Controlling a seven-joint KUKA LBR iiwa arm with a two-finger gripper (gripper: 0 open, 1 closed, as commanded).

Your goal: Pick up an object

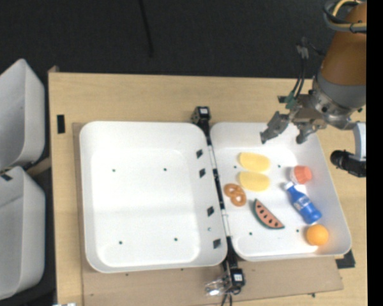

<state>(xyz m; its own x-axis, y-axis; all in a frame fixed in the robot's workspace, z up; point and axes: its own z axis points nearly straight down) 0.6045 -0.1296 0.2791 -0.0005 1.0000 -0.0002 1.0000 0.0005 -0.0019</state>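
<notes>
Camera view: jaws (286, 127) spread and empty over the far edge of the right bin (335, 234). Step in hand: approach. Nearest candidate, the upper yellow piece (254, 162), lies just nearward; next move calls for descent and alignment over it.

Wooden bench (147, 94) carries 2 shallow white bins side by side, touching along a centre seam fitted with black clips (212, 171). Left bin (89, 190); right bin (335, 215). White moulded housings (9, 171) stand at the bench's left edge.
</notes>
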